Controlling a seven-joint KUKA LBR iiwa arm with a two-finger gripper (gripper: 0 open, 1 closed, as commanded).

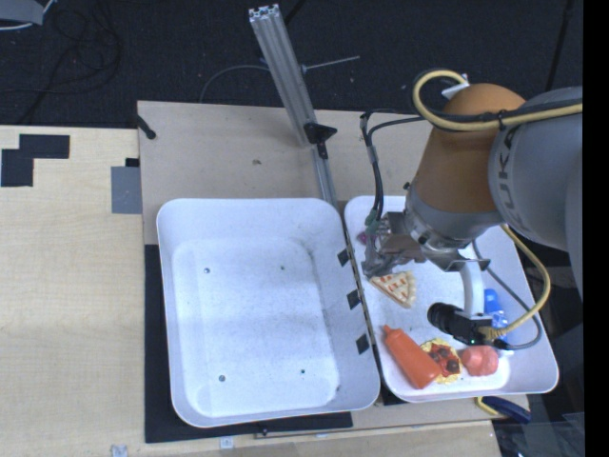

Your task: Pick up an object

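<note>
The left bin (245, 305) is shallow, speckled white plastic with rounded corners. In the right bin (528, 369) the gripper (383, 252) hangs at ten o'clock, and I cannot tell whether it is open or closed. A flat triangular pizza slice (397, 288) lies at its five o'clock. A smooth orange cone (411, 358) and a round red ball (481, 360) sit near the bin's six o'clock.

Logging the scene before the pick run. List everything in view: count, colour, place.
bench: 1, pale wood, under everything
left bin: 1, white, centre of bench
right bin: 1, white, touching the left bin's right side
metal rail: 1, silver, slanting behind the bins
pizza-slice toy: 1, tan with red spots, right bin, just below the gripper
tapered thing: 1, orange-red, right bin, front left
yellow-red thing: 1, right bin, front, too small to identify
round thing: 1, red, right bin, front
arm: 1, grey with orange band, reaching in from the right
gripper: 1, dark, over the right bin's left side
</note>
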